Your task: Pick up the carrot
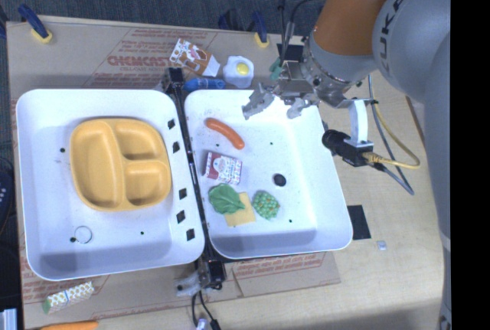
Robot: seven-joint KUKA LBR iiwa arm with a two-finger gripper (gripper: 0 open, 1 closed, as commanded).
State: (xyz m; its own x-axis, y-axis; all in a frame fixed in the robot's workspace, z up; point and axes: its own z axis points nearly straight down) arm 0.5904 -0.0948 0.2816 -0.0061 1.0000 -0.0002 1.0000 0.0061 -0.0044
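Observation:
The carrot, a short orange-red stick, lies slanted in the upper left part of the right bin. My gripper hangs over the bin's far edge, up and to the right of the carrot and apart from it. Its two fingers are spread, and I see only the white bin floor between them. The grey arm with its orange band reaches in from the upper right.
Below the carrot in the right bin lie a red-and-white packet, a green leaf, a yellow slice, green peas and a small black disc. The left bin holds a yellow divided tray. A toy egg sits behind the bins.

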